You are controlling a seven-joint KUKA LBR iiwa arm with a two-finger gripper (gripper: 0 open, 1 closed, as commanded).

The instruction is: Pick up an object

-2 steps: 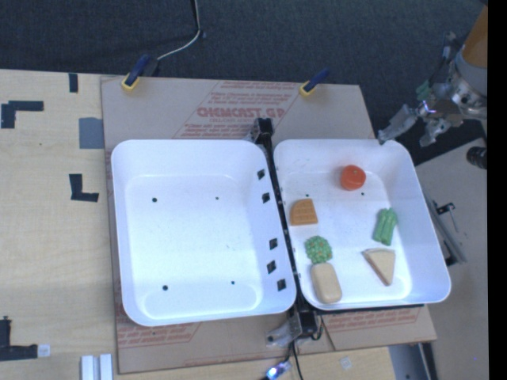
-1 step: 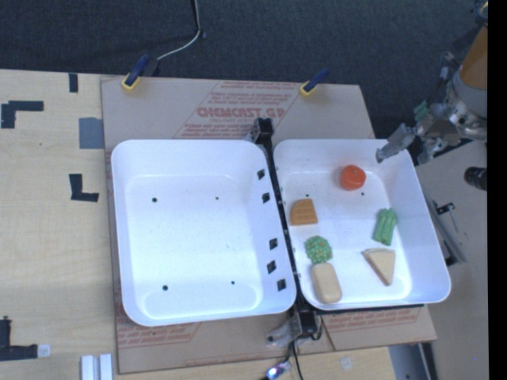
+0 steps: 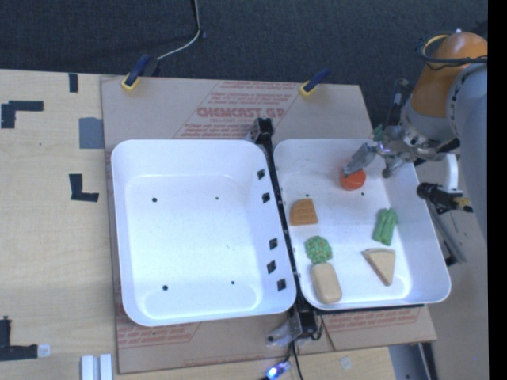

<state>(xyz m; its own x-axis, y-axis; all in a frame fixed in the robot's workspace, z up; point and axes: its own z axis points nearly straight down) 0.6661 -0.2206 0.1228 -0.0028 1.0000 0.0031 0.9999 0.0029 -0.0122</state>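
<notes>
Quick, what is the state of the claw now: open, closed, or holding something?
Claw: above the red object in the right bin; whether it is open, closed or holding it cannot be told.

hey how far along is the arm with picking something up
Done: the hand has reached into the right bin, just above the red-orange piece. In hand: nothing visibly gripped. Left: closing on a piece and lifting it; all the items sit on the bin floor.
</notes>
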